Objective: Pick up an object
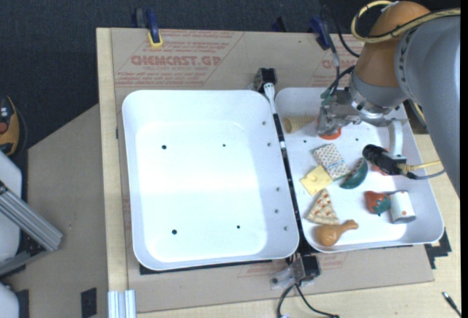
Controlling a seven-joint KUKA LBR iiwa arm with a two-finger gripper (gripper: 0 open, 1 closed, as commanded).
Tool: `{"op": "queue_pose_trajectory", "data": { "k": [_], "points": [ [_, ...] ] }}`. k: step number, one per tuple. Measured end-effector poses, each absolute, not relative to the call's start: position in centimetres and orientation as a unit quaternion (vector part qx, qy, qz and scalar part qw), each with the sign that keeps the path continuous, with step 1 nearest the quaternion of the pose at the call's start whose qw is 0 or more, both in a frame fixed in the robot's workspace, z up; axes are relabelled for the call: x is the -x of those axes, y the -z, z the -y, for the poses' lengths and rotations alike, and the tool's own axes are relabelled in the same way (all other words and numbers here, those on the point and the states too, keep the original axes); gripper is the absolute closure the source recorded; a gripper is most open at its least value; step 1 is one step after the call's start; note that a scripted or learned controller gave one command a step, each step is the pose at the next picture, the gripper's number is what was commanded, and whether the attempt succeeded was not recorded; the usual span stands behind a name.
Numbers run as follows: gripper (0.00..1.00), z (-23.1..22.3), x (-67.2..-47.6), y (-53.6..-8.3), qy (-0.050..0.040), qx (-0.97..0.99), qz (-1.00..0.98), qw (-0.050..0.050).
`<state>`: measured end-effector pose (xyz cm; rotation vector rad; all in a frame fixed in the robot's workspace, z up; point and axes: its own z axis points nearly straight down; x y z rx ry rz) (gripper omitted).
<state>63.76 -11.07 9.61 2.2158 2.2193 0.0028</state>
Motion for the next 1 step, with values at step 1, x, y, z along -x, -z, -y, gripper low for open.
{"op": "queue_pose_trajectory", "data": {
  "k": [1],
  "points": [
    [1.0,12.73,-64.96,-8.43,0.0006,-0.707,-0.707,0.0]
  ]
}}
